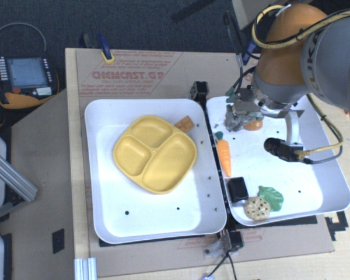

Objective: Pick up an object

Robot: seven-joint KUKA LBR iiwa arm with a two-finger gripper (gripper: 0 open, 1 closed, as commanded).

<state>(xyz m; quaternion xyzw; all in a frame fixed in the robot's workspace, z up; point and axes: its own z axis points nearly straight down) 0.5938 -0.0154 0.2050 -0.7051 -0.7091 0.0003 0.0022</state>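
My gripper hangs low over the far left corner of the right bin, at the end of the grey arm with its orange band. A small orange object lies right beside the gripper, partly hidden by it. A carrot lies along the bin's left wall, just in front of the gripper. Nearer the front of this bin sit a black block, a round speckled cookie and a green leafy piece.
The left bin holds a yellow divided plate and a small brown block at the plate's far right edge. A black cable and fitting hang from the arm over the right bin's middle.
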